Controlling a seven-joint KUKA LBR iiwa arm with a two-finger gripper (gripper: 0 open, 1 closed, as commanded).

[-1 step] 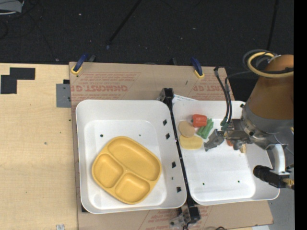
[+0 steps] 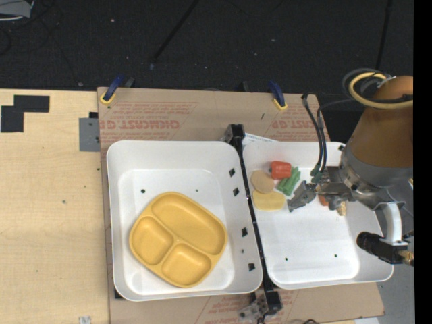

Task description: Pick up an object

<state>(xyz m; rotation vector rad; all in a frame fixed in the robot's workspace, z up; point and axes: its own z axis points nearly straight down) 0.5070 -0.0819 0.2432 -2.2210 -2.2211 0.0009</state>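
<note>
Tool metal, beside green wedge, grip state unclear; glossy yellow divided tray left bin.

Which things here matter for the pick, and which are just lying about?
For the job: gripper; red piece, green piece, tan disc, yellow piece; right bin.

Lying about: yellow divided tray, left bin, blue clamps.

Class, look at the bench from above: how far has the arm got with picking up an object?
Done: the gripper has reached into the right bin, beside the small cluster of a red piece, a green piece, a tan disc and a yellow piece.
In hand: nothing visibly lifted.
Left: grasp and raise one. The yellow divided tray lies in the left bin.
</note>
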